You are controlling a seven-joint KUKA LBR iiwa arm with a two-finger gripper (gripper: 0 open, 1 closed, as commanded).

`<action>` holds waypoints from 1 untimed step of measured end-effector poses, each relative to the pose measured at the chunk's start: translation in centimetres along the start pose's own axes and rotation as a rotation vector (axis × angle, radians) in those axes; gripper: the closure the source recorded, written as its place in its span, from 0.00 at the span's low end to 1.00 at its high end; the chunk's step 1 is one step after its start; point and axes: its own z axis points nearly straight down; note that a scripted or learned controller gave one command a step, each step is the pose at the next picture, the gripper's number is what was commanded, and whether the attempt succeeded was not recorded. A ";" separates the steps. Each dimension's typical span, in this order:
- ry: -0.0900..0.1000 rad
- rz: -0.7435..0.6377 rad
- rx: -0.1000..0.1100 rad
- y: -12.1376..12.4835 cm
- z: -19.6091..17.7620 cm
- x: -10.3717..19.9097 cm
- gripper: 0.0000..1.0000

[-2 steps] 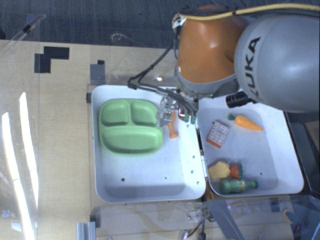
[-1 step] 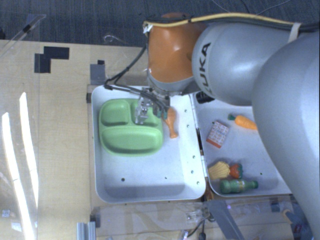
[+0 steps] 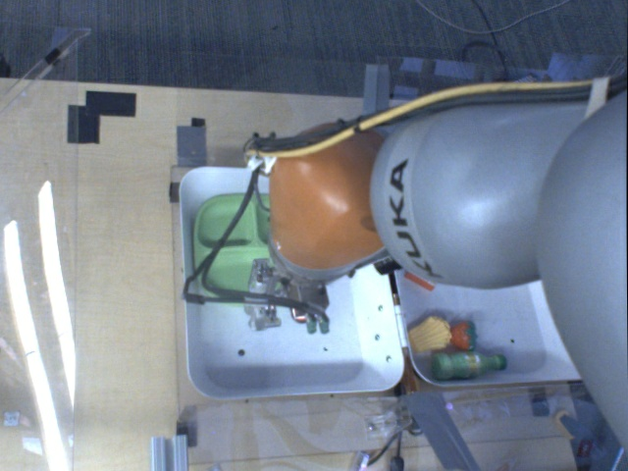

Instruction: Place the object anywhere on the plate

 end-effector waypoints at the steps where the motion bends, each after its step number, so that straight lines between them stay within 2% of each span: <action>1: -0.004 -0.373 -0.001 1.3 -4.4 -1.9 1.00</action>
